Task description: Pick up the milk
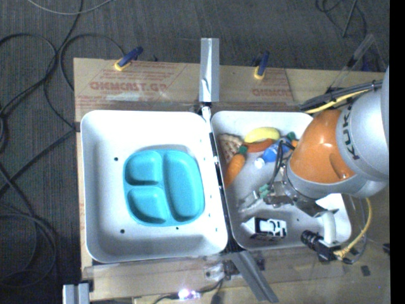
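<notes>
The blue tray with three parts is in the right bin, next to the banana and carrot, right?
Not quite. The camera view shows the blue tray alone in the left bin. The banana and carrot are in the right bin, where the arm reaches.

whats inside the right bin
The right bin holds a banana, a carrot, a white bottle with a blue cap and a small black-and-white carton. The arm covers the bin's right part, so anything beneath it is hidden.

Arm (354, 138): grey, orange band above wrist, entering from the right, bent downward. Wrist: lowered, pointing down and left. Gripper (269, 195): at the wrist's lower-left end, low.
</notes>
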